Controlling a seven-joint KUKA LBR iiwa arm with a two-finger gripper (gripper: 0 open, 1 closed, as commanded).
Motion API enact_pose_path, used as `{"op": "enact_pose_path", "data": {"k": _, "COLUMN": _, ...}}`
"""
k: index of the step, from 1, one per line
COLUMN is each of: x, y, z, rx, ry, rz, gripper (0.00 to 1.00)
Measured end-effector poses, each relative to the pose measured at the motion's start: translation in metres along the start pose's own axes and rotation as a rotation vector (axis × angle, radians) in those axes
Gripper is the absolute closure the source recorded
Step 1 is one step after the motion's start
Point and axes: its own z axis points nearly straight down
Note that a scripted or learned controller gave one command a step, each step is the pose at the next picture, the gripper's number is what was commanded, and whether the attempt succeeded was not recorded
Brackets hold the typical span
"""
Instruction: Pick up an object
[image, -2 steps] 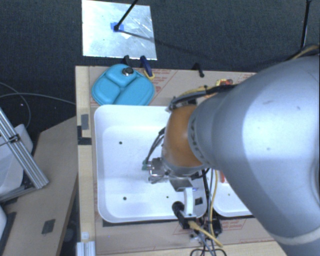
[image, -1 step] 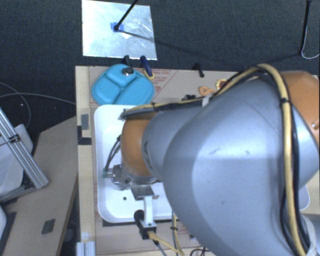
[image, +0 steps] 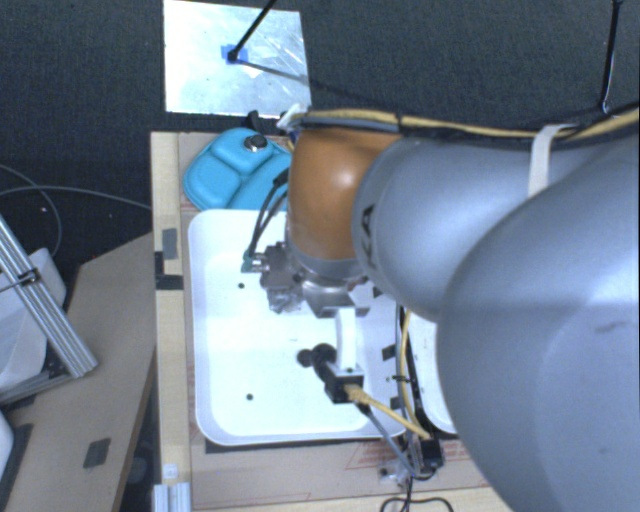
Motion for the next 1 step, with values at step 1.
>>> {"op": "enact_pose_path", "data": {"k": 1, "x": 0.0000, "y": -0.0364, "z": -0.0057, "rx": 0.018, "ry": -0.004, "rz": -0.003, "gripper": 1.00}}
